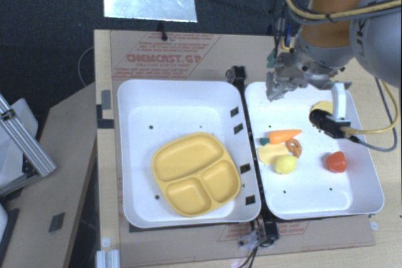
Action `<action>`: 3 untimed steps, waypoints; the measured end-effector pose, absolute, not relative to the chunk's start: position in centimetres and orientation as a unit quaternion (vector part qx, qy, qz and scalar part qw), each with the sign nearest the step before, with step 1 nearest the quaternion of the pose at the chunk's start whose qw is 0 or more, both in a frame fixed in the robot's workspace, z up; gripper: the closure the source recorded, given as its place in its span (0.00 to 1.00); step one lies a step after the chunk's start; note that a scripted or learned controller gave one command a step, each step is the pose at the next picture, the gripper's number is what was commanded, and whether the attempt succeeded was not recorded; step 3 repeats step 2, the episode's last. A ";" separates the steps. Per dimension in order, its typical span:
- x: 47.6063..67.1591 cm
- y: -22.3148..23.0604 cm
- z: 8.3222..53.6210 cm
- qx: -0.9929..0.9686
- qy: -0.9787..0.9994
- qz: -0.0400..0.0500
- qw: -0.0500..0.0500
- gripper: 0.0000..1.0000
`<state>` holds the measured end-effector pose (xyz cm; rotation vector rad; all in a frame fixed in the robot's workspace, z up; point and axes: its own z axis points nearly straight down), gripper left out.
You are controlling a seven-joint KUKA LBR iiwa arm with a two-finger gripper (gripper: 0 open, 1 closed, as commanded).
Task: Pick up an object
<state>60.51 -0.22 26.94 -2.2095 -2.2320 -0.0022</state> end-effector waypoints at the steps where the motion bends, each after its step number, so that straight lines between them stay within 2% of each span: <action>1: 59.2 5.6 25.7 -0.703 -0.711 -0.001 0.001 1.00; 2: 59.0 10.7 24.6 -0.703 -0.711 -0.001 0.001 1.00; 3: 59.0 10.7 24.6 -0.703 -0.711 -0.001 0.001 1.00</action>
